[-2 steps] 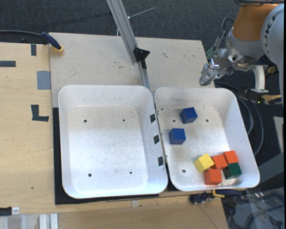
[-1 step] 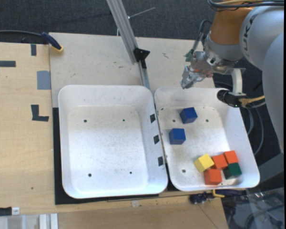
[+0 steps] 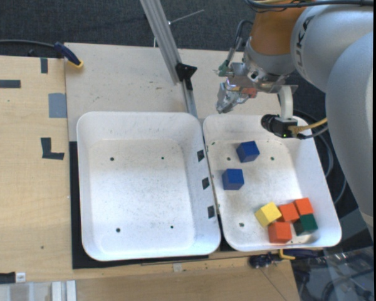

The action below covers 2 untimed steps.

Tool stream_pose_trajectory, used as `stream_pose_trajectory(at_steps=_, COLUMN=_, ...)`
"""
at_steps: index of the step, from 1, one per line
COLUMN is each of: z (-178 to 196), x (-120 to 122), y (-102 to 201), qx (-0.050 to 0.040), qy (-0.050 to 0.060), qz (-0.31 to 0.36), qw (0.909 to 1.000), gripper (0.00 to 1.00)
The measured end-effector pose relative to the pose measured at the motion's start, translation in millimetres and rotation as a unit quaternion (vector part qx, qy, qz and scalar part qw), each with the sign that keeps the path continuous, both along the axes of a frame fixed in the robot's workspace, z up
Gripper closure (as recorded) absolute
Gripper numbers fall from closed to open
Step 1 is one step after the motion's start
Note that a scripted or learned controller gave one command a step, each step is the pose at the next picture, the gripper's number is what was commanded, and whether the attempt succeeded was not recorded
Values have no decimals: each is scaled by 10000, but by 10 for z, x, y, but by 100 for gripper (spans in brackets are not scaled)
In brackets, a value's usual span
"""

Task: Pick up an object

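Observation:
The right bin (image 3: 313, 174) holds two blue cubes: one (image 3: 247, 151) near its far side and one (image 3: 233, 179) at its middle. In its near right corner sit a yellow cube (image 3: 268, 214), two orange cubes (image 3: 291, 210) (image 3: 279, 232) and a dark green cube (image 3: 307, 224) packed together. My gripper (image 3: 226, 104) hangs above the far left corner of the right bin, clear of all cubes. Nothing shows between its fingers.
The left bin (image 3: 88, 168) lies beside the right one. A slanted metal bar (image 3: 166, 36) with a black clamp crosses the bench behind the bins. A blue-and-yellow cable end (image 3: 69, 54) lies at the far left.

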State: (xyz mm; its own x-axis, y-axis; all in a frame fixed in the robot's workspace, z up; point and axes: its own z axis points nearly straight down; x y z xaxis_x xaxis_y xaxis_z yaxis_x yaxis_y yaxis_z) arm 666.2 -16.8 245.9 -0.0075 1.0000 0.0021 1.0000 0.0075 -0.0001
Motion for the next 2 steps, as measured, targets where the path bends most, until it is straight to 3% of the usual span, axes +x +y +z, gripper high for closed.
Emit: stream_pose_trajectory(at_steps=2, z=-16, x=14, y=1173, qx=-2, qy=2, qz=-1, qw=10000, gripper=100)
